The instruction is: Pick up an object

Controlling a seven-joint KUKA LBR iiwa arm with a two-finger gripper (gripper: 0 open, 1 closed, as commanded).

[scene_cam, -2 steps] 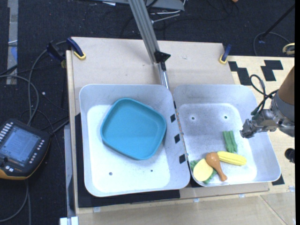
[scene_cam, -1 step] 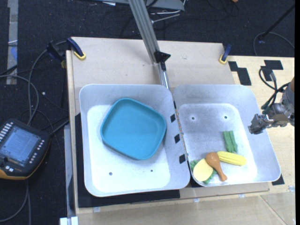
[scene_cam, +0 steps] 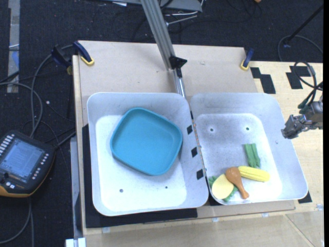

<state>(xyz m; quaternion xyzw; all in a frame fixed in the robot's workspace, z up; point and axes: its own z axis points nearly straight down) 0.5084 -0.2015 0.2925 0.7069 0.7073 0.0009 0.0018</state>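
Observation:
The right white bin (scene_cam: 231,99) holds several toy foods in its near corner. A green stalk (scene_cam: 252,155) lies above a yellow corn cob (scene_cam: 253,174). Beside them, an orange drumstick (scene_cam: 236,180) lies against a flat yellow piece (scene_cam: 222,188). My gripper (scene_cam: 289,130) hangs at the far right, just outside the right bin's right rim and well above the toys. It looks small and dark, with nothing visibly in it.
The left white bin (scene_cam: 103,109) carries a tilted blue square plate (scene_cam: 146,140). A slanted metal pole (scene_cam: 160,30) comes down to the back edge between the bins. A teach pendant (scene_cam: 20,161) lies on the floor at left.

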